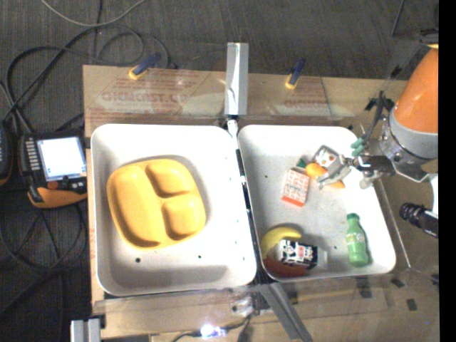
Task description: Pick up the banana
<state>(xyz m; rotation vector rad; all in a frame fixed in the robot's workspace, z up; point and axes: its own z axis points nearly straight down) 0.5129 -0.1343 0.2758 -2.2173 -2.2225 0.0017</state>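
Left bin (pixel 107 262): sectioned tray (pixel 157 201) lies inside. Right bin (pixel 271 148): carton (pixel 296 187) mid, gripper (pixel 335 168) just right of it; banana (pixel 280 236) at near edge, touching can (pixel 298 254); bottle (pixel 356 241) lies near right corner.

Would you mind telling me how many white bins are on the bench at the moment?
2. The left bin holds a yellow divided tray; the right bin holds the banana, a green bottle and other small items.
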